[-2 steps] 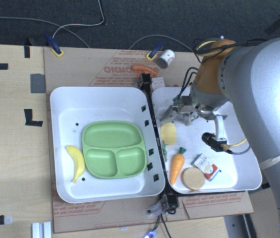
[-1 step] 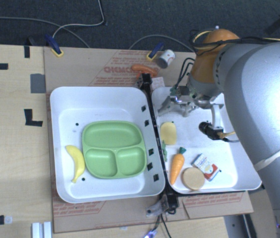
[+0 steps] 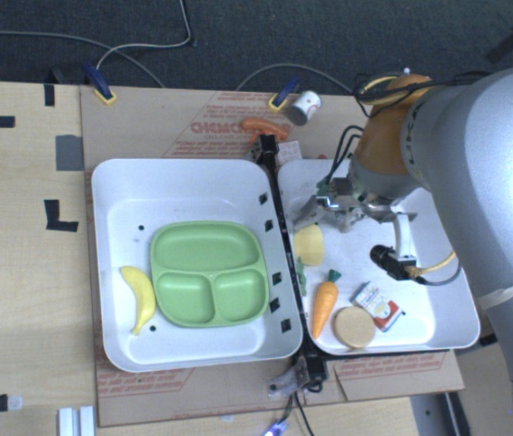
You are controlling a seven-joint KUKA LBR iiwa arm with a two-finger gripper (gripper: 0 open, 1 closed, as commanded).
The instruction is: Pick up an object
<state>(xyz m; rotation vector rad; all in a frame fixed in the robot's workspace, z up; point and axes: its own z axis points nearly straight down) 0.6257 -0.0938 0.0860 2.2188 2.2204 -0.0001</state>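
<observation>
Objects for picking lie in both bins; no target assigned, so any one will do. Left bin [image 3: 111, 189], lower left of frame: banana [image 3: 140, 298] against the left wall, touching the edge of a green divided tray [image 3: 209, 272] at bin centre. Right bin [image 3: 438, 334]: pale yellow lemon-like fruit [image 3: 309, 242] hard against the divider, toy carrot [image 3: 324, 305] just below it, a round tan disc [image 3: 354, 327] at lower centre touching a small red-and-white packet [image 3: 379, 304].

My gripper [image 3: 342, 205] sits in the upper part of the right bin, just right of the yellow fruit, low over the floor. From this angle I cannot tell whether it is spread or closed, and I see nothing gripped in it.

Judgement: the yellow fruit is the nearest candidate. It is rounded and crowds the divider, so I would centre over it, align the closing direction along the divider rather than across it, and descend fully before closing. Risk: it rolls away, or a finger catches the wall. The carrot is the fallback, gripped across its thick end.
</observation>
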